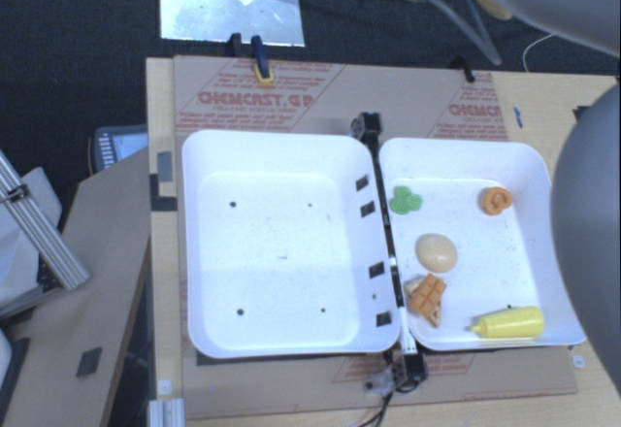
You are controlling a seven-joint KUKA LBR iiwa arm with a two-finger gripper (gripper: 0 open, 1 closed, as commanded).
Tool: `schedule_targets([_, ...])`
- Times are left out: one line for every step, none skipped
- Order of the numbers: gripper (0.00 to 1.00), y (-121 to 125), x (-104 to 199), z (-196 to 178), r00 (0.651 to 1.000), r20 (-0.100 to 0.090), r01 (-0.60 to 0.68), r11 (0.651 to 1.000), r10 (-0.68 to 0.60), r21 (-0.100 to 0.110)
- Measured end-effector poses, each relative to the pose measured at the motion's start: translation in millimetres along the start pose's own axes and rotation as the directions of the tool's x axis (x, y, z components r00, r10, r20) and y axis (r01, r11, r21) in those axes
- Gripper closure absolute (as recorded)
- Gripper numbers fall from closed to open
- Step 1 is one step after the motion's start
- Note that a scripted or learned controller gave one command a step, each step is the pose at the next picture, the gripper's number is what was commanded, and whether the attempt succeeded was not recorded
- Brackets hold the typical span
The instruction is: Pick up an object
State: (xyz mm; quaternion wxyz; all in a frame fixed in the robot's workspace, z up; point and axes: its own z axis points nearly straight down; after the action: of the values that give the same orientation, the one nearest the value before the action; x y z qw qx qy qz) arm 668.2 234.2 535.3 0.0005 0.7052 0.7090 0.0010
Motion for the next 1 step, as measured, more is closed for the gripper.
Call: schedule_targets([0.0,0.0,0.0,0.0,1.0,0.0,0.0,1.0,0.0,0.0])
